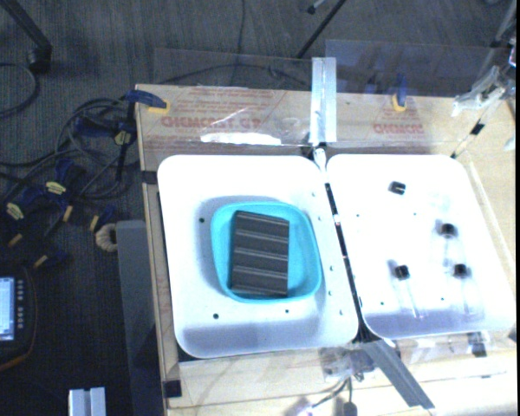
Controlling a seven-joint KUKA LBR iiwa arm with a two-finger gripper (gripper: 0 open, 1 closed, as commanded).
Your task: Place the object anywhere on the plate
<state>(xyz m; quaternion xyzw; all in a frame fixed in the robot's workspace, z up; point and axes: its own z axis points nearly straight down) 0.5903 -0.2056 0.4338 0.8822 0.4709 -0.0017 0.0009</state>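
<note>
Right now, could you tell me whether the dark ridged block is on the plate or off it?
On it: the dark ridged block lies flat within the blue plate, in the left bin.

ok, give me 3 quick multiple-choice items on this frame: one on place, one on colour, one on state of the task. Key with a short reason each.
1. Where is the plate?
A. in the left bin
B. in the right bin
C. on the floor beside the bench

2. What colour is the plate?
A. red
B. light blue
C. yellow

3. How does the dark ridged block lie?
A. on the plate
B. on the bare floor of the right bin
C. leaning on the wall between the bins

Key:
1 A, the plate sits in the middle of the left bin.
2 B, its rim shows light blue all round the block.
3 A, the block lies flat inside the plate's rim, while the right bin has just a few small dark bits.
</note>
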